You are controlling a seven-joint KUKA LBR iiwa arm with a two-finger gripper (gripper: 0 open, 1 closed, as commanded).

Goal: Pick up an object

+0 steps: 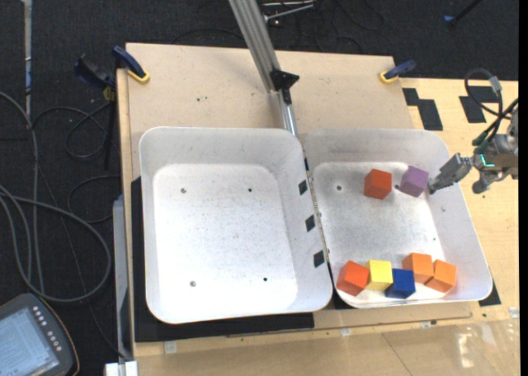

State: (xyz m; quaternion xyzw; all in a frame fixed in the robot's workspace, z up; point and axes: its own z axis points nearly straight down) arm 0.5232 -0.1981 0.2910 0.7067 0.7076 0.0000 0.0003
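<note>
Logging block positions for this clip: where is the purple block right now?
The purple block sits in the right bin, toward its far right side, just right of an orange block.

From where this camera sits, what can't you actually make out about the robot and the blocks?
- The arm: cut off by the camera view's right edge, so just the gripper end is in frame.
- The gripper's fingers: too small and blurred to tell open from shut, or whether they touch the purple block.
- The blue block: partly hidden among the orange and yellow blocks crowded at the right bin's front.
</note>
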